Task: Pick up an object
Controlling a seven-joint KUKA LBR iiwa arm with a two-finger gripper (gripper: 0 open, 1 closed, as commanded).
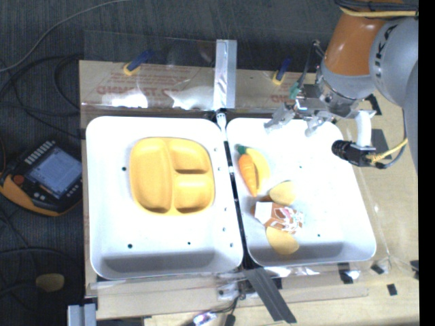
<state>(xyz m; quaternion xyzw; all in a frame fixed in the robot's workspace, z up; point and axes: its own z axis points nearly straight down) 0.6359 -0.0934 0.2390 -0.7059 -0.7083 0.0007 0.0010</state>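
Carrot [249, 169] and the other toys not yet picked; the grasp is still to be made.

Nothing is held by the claw [298, 122], whose two fingers are seen spread apart over the far edge of the right bin [353, 202], with bare white floor beneath them. The carrot lies nearer the camera and to the left of the claw, beside the wall between the bins. Further from the claw, toward the near rim, a small cluster is found: a yellow piece [282, 193], a red-and-white packet [280, 216] and another yellow piece [282, 240], touching or nearly so. A yellow tray [171, 175] sits in the left bin [109, 243], well apart from the claw. By this judgement, choice of object, descent, closing and lifting all remain to be done.
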